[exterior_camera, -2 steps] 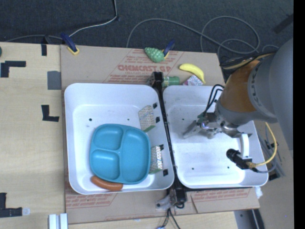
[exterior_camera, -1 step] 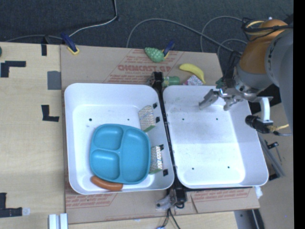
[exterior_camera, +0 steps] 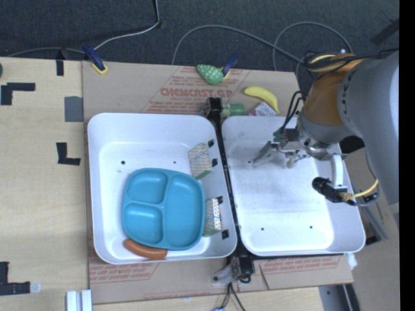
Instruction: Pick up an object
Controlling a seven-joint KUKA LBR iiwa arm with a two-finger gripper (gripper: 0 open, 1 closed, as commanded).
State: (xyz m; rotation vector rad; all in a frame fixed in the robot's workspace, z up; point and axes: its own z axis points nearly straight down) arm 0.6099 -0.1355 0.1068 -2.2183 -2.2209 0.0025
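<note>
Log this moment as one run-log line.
gripper: open, over right bin, holding nothing | blue plate, sausage: left bin

Plate (exterior_camera: 162, 207) hides sponge (exterior_camera: 212, 215) (partly).

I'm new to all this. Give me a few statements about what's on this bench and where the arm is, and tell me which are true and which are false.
1. The blue plate lies in the left bin. True.
2. The gripper is above the left bin. False: it is over the right bin.
3. The banana lies inside the right bin. False: it rests on the cardboard beyond the bins.
4. An orange sausage lies at the blue plate's near edge. True.
5. The gripper holds the blue plate. False: the blue plate lies in the other bin, apart from it.
</note>
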